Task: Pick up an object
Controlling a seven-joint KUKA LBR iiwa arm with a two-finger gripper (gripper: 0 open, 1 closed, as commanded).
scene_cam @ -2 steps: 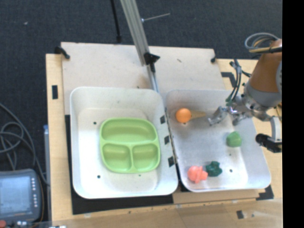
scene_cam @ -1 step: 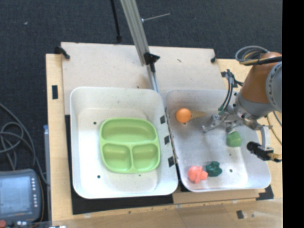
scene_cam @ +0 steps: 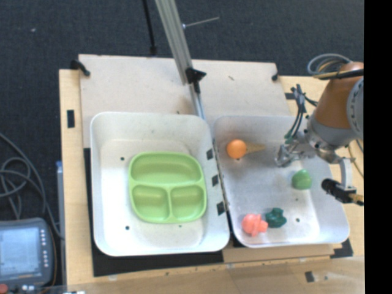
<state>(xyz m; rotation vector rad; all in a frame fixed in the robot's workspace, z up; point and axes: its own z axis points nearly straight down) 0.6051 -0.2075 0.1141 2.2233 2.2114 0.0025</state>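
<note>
The right bin (scene_cam: 324, 225) holds an orange ball-like toy with a tan stick (scene_cam: 237, 149), a light green round object (scene_cam: 301, 180), a dark green toy (scene_cam: 275, 217) and a pink toy (scene_cam: 253, 224). My gripper (scene_cam: 284, 157) hangs low over the bin's right half, just up and left of the light green object and to the right of the orange toy. Nothing shows between its tips. The view is too small to tell how they stand.
The left bin (scene_cam: 110, 225) carries a green three-compartment plate (scene_cam: 166, 187). A metal pole (scene_cam: 177, 38) slants up from between the bins. Cables and a black part (scene_cam: 340, 190) hang by the arm at the right bin's right edge.
</note>
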